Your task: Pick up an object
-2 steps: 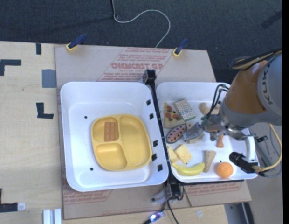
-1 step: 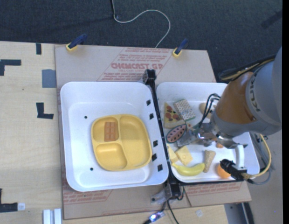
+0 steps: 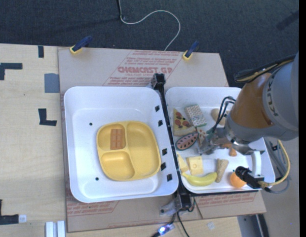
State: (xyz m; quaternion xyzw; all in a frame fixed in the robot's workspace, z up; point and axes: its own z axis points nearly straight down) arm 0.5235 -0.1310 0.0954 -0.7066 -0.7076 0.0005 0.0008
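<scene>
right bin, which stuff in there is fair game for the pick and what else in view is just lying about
For the pick:
- claw
- banana
- cheese wedge
- pizza slice
- orange
- ice cream cone

Lying about:
- yellow divided plate in the left bin
- brown bar on the plate
- white cable

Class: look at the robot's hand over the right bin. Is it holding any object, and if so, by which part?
It cannot be told. The hand sits low among the toy food in the right bin, but no item is visibly in its grip.
</scene>
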